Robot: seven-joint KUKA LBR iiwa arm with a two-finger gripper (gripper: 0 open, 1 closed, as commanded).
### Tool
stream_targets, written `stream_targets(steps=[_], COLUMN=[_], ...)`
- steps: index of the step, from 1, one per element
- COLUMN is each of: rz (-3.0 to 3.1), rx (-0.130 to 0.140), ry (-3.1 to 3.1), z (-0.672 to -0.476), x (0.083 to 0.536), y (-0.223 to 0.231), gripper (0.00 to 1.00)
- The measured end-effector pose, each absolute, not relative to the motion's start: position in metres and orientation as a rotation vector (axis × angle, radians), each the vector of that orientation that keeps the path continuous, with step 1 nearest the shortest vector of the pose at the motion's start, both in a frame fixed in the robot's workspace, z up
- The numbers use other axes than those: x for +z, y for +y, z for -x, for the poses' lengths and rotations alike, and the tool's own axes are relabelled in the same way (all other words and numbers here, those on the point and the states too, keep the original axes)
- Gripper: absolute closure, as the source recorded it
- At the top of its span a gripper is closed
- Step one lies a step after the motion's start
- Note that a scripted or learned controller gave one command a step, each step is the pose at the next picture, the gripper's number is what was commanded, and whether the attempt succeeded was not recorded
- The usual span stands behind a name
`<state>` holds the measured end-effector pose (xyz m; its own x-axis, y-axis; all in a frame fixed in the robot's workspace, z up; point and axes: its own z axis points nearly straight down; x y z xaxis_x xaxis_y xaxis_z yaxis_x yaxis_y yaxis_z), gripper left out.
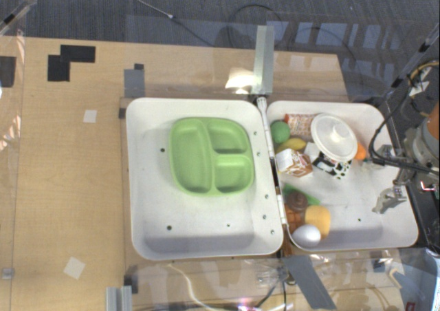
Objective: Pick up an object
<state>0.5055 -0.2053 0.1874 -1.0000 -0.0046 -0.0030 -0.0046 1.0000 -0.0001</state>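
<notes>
Hand low over the right bin's bare floor near its right wall, gripping nothing; too small and blurred to tell whether parted or closed. Wooden surface under both bins. Left bin carrying a green divided tray. Right bin crowded along its left and rear side: white bowl upturned, printed carton just left of it, black-and-white spotted piece touching the bowl's front edge, yellow fruit, white egg, green ball at the divider.

Likely still the approach (no target settled yet). Best done by crossing leftward, well clear of the bowl, then descending straight onto something standing alone. Yellow fruit a fair choice: rounded, smooth, bright, sitting at the front-left beside the egg, open floor on its right side. Probably apt to roll if nudged off-centre, so centred before any squeeze.
</notes>
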Motion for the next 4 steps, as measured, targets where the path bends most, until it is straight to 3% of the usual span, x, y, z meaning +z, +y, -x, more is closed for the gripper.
stream_targets(steps=[1, 2, 3, 4], rz=[-0.038, -0.450, -0.165, -0.154], rx=[0.005, 0.001, 0.046, 0.041], ry=[3.142, 3.099, 3.158, 3.127], z=[-0.530, -0.633, -0.650, -0.657], x=[0.095, 0.088, 0.087, 0.099], y=[-0.146, -0.134, -0.163, -0.159], gripper=[0.00, 0.00, 0.00, 1.00])
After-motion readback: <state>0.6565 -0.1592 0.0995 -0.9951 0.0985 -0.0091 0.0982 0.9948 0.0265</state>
